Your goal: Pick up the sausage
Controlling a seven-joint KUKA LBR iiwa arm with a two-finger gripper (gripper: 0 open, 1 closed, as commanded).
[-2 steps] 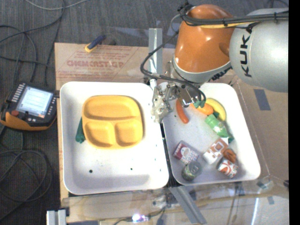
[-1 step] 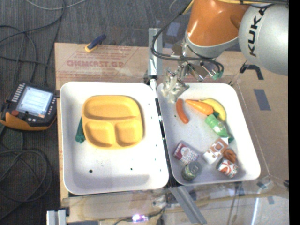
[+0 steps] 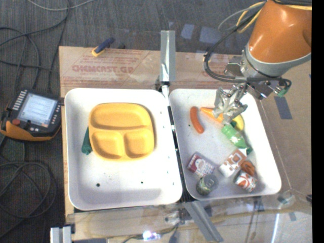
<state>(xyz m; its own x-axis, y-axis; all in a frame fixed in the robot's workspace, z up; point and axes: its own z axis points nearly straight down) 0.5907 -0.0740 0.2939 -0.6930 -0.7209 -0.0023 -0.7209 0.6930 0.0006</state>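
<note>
Sausage (image 3: 197,120): one, lying free near the right bin's (image 3: 268,161) far-left corner. Two bins; the left bin (image 3: 76,186) carries one yellow divided tray (image 3: 122,130). Arm reaches in from the far-right corner, gripper (image 3: 229,108) pointing down over one carrot (image 3: 210,113). Finger opening: cannot tell.

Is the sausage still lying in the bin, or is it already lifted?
Lying in the bin. The sausage rests flat on the right bin's floor, left of the gripper, apart from it.
</note>
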